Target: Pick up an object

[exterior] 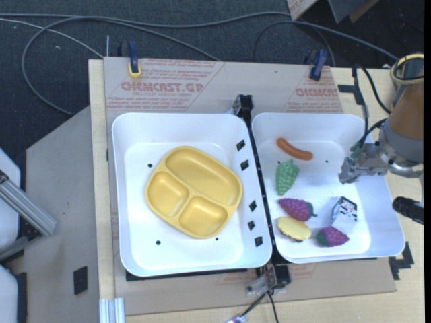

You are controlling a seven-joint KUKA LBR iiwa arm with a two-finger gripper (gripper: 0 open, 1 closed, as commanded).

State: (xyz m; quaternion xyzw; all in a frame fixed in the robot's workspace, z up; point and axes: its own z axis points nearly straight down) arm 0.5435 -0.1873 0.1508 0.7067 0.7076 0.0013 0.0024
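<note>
Bins first: left bin (pixel 128 180) bears a yellow divided plate (pixel 194 191); right bin (pixel 384 237) bears the loose objects. Arm (pixel 407 116) enters from the right, its gripper (pixel 351 170) low over the right bin's far-right part; whether its jaws are parted or closed cannot be told, and nothing is visible between them. Nearest object, a white-and-black carton (pixel 344 212), lies just below the jaws. Farther left lie green grapes (pixel 287 177), sausage (pixel 294 149), purple grapes (pixel 296 208), burger (pixel 294 229) and magenta berry (pixel 332 236).
</note>
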